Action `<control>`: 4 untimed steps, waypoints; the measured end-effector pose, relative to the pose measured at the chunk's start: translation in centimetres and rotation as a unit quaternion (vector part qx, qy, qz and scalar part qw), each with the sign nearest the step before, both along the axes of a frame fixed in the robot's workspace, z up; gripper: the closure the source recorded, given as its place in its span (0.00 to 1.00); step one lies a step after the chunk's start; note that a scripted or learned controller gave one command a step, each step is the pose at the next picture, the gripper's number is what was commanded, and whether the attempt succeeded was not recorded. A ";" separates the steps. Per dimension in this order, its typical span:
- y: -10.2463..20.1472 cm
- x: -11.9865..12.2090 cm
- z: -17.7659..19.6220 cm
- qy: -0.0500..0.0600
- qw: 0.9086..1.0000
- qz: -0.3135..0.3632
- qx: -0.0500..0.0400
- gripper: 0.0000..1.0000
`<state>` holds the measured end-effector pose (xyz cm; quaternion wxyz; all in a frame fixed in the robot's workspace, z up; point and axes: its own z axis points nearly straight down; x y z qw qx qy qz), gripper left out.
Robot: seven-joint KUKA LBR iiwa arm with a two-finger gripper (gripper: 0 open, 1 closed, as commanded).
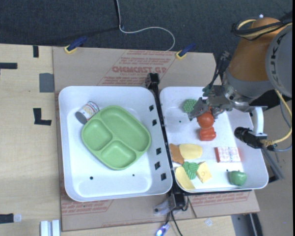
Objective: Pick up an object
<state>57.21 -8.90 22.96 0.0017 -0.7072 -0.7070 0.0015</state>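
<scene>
My gripper (206,109) hangs over the upper middle of the right bin (253,146), reaching in from the right. Directly under and in front of it stands a red toy vegetable (206,127); its top touches or is partly covered by the gripper. A green leafy piece (188,104) lies just left of the gripper. Whether the red piece is gripped is hidden by the gripper body.
The right bin also holds a pale yellow piece (191,151), an orange piece (175,154), a green leafy piece (190,169), a yellow wedge (204,172), a red-and-white box (227,154) and a green pepper (237,178). The left bin (71,176) holds a green divided plate (116,136) and a small can (87,112).
</scene>
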 end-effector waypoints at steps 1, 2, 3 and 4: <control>0.4 -2.6 0.3 0.000 1.000 0.000 0.000 1.00; 0.3 -1.9 0.4 -0.001 1.000 0.001 0.000 1.00; 0.4 -1.2 0.0 -0.001 1.000 0.001 0.000 1.00; 1.0 -1.4 -0.1 -0.001 1.000 0.001 0.000 1.00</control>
